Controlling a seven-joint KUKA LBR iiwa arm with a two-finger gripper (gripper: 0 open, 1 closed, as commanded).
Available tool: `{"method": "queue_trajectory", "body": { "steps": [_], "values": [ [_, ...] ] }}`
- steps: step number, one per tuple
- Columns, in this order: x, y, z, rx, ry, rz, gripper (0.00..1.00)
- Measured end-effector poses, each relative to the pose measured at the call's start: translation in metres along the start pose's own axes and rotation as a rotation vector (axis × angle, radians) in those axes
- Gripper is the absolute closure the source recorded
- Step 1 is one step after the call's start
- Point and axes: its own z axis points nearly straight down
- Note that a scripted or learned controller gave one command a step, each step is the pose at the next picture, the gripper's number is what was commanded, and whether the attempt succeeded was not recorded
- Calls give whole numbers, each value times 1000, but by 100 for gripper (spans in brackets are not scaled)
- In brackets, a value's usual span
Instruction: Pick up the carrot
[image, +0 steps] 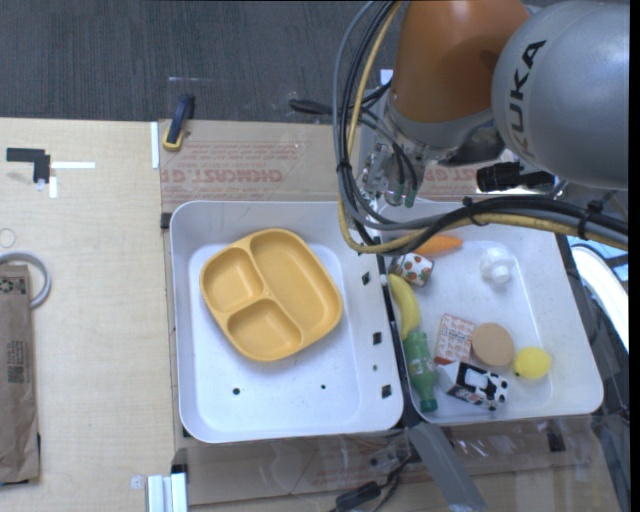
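Two shallow white plastic bins sit side by side: the left bin and the right bin. There is one yellow three-compartment plastic plate, one orange carrot, one yellow banana, one green bottle, one round tan disc, one yellow lemon and one small white lump.

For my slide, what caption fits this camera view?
KUKA arm hangs over two white bins: yellow plate in the left bin, carrot, banana and toys in the right.
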Motion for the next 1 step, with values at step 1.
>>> {"method": "queue_trajectory", "body": {
  "steps": [1],
  "values": [
    [-15,-6,-28,-1,-3,-71,100]
  ]
}}
